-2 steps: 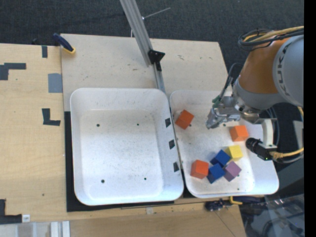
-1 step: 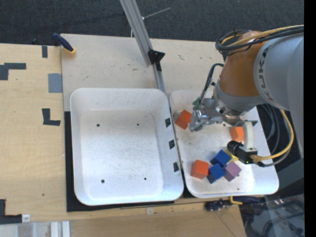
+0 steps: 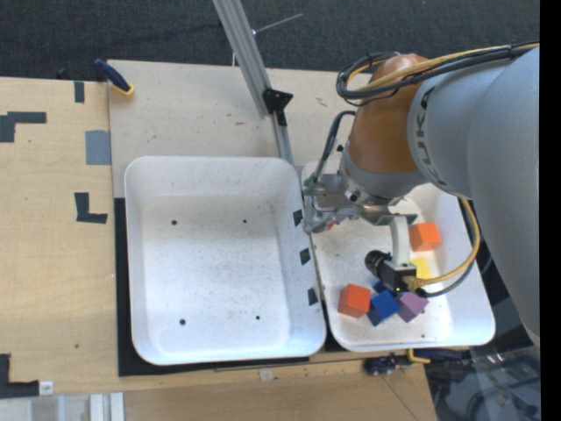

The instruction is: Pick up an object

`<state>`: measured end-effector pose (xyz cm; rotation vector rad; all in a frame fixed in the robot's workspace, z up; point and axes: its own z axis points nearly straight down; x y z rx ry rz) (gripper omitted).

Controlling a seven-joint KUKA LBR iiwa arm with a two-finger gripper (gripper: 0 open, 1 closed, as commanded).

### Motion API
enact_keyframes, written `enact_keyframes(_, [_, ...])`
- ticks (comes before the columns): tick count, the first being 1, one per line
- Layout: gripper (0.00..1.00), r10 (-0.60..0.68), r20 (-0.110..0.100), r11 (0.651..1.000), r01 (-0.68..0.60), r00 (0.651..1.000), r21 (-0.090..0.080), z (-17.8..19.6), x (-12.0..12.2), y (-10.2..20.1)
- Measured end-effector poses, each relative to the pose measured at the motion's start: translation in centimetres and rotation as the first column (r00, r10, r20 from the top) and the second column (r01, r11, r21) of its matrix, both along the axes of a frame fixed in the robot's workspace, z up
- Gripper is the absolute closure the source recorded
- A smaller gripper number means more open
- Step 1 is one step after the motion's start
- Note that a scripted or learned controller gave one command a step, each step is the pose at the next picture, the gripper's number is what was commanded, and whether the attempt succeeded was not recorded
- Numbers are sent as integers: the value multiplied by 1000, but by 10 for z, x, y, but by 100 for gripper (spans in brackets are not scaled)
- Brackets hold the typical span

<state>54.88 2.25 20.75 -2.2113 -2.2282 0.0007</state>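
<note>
While the grey arm [image 3: 456, 121] leans in from the right over the right shallow white plastic bin [image 3: 469, 327], the pick looks not yet made. The claw [image 3: 318, 216] hangs at that bin's left wall, close to the rim it shares with the left shallow white plastic bin [image 3: 219, 235]. The view there is cluttered, so I cannot tell whether it is open or closed, and nothing can be seen held in it.

All the candidates lie in the right bin. A small orange cube [image 3: 355, 300], a blue cube [image 3: 383, 307] and a purple block [image 3: 412, 305] sit in a tight row along the near side, touching or almost so. A second orange block [image 3: 426, 235] and a yellow block [image 3: 424, 267] lie farther back toward the right wall, partly behind the wrist hardware. Every piece rests on the bin floor, apart from the claw.

Judging from this, the whole job is left: choose a piece, come down over it, close and lift. The pale wooden table [image 3: 175, 103] carries both bins.
</note>
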Motion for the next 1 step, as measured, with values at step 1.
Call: enact_keyframes(1, [100, 1, 1, 1000, -1, 1000, 1, 8, 8, 63])
